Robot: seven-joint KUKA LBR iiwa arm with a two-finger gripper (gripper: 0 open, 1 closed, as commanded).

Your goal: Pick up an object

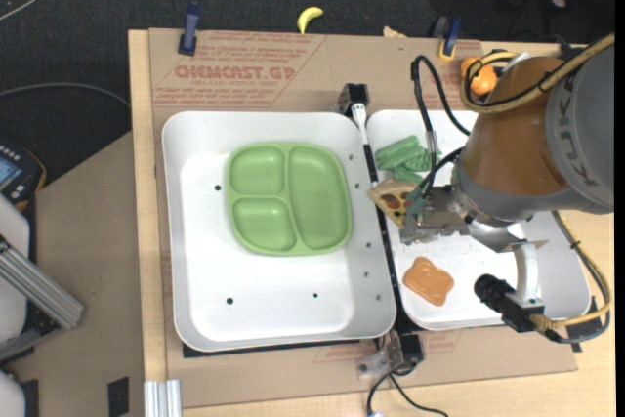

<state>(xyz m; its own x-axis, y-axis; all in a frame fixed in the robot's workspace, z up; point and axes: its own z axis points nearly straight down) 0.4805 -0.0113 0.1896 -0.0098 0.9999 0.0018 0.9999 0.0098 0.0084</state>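
Several loose things can be seen in the right bin, any of which could count as the object. A green crumpled item is lying toward the bin's far left corner, and just in front of it a tan and brown piece sits right against the divider between the bins. Nearer the front, an orange-brown chunk is resting flat on the bin floor, well apart from the other two.

The tool is parked low over the right bin, just beside the tan and brown piece, between the green item and the orange-brown chunk. Whether it's open or closed can't be told from this angle, since it's mostly hidden under the wrist, and nothing can be seen gripped in it.

The arm is reaching in from the right, with its orange band sitting over the bin's back half.

In the left bin a green divided plate with three compartments is laid flat near the middle. Both bins are sitting side by side on the bench.
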